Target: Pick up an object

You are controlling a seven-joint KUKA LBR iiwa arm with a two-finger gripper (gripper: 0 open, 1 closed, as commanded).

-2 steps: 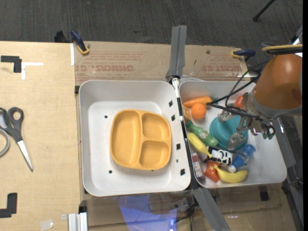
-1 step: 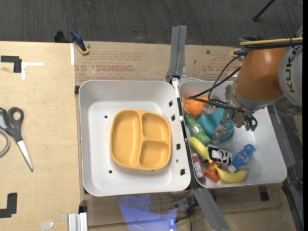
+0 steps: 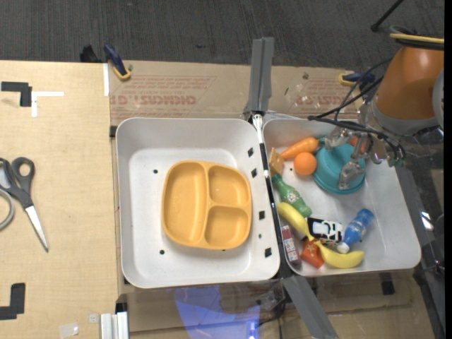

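Even, bright overhead light, soft shadows. Left of the gripper [image 3: 351, 167], the white bins [image 3: 134, 210] glare mildly (a bluish patch glows below); focus fairly sharp, edges slightly soft.

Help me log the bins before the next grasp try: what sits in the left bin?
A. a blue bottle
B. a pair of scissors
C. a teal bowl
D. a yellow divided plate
D: the yellow divided plate lies alone in the left bin, while the teal bowl and blue bottle are in the right bin, and the scissors lie on the bench outside.
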